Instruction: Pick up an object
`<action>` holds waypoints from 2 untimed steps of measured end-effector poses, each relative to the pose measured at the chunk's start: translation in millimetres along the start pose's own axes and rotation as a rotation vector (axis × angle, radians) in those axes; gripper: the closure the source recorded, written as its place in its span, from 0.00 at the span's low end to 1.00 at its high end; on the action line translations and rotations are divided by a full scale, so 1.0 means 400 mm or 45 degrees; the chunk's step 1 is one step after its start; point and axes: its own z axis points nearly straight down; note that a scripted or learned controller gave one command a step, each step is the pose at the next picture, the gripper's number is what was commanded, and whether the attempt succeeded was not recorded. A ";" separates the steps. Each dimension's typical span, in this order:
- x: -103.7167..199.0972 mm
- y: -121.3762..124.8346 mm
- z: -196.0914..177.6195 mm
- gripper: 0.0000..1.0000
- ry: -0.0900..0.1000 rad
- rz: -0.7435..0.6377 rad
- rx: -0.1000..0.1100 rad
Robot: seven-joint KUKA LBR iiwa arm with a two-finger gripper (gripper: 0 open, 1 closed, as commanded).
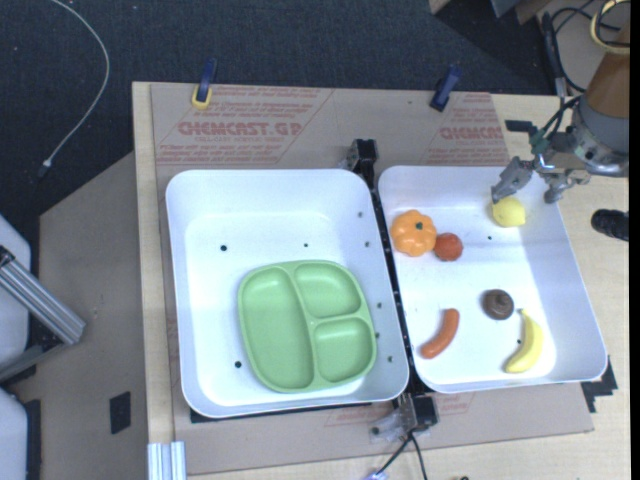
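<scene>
Camera view — claw open above lemon

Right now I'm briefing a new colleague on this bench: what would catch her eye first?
The green divided plate lying alone in the left bin. Then the right bin's scattered food: a small pumpkin beside a tomato, a sausage, a banana. At its far corner the gripper hangs open over a lemon.
</scene>
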 end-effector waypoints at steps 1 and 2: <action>0.000 0.005 -0.009 0.00 -0.002 -0.002 -0.009; -0.021 0.001 0.104 0.00 -0.002 -0.002 -0.006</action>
